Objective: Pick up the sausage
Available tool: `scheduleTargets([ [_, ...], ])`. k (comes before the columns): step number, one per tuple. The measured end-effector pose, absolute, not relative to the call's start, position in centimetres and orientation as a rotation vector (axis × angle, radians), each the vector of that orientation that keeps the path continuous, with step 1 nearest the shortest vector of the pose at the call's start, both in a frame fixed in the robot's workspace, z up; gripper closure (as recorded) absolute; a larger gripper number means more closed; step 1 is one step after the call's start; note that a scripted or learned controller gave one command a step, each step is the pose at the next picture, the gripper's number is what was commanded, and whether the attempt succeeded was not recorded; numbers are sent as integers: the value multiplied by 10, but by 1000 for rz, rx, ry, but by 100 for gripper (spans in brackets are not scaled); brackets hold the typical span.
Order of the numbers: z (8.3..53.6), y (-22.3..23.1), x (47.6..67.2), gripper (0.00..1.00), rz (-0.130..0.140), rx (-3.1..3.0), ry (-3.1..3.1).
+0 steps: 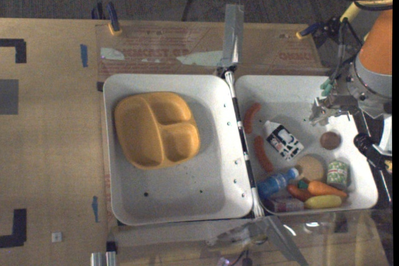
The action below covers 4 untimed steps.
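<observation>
Looking down at a slant on a tan wooden bench (50,134) w/ black corner marks, blue tape bits, and dark carpet beyond its far edge, where a loose cable loops. Two shallow white bins sit side by side. Left bin (187,196) holds a yellow divided plate (157,129). Right bin (368,196) holds two reddish sausages along its left wall: upper sausage (250,118) and lower sausage (262,153), both lying loose, nothing touching them. Beside them lies a white-and-black carton (284,141). Clustered at the near edge: blue bottle (277,183), carrot (323,188), yellow item (323,201), green can (338,172), tan disc (310,167); a brown round piece (330,140) lies above those. Gripper (328,110) hangs over the bin's far right part, well apart from the sausages; too small & blurry to tell if its jaws are spread or pressed together. Arm is cut off at the right edge.
</observation>
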<state>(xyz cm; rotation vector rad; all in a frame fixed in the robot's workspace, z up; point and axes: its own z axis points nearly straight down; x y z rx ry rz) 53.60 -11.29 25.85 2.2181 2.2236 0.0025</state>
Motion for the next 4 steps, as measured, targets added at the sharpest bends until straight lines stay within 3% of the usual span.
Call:
scheduleTargets([
  [1,258,-113,536,0,2,2219,2223],
  [2,119,-122,479,0,0,2259,2185],
  [3,88,-130,548,0,6,2703,1594],
  [4,88,-104,485,0,9,2786,1447],
])
